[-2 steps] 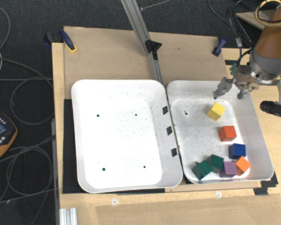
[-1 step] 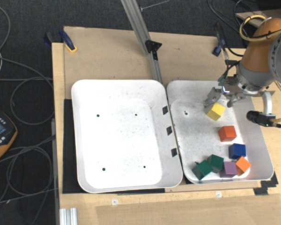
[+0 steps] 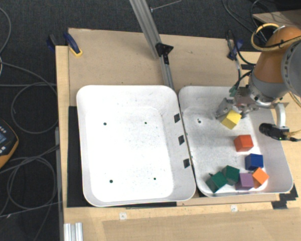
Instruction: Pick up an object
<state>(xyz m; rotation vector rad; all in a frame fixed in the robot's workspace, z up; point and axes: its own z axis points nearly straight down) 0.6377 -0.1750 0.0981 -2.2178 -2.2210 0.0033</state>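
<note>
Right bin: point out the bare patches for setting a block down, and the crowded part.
In the right bin, the floor is bare along the left wall, between the yellow block and the green blocks. The near right corner is crowded: red, blue, orange and purple blocks.
</note>
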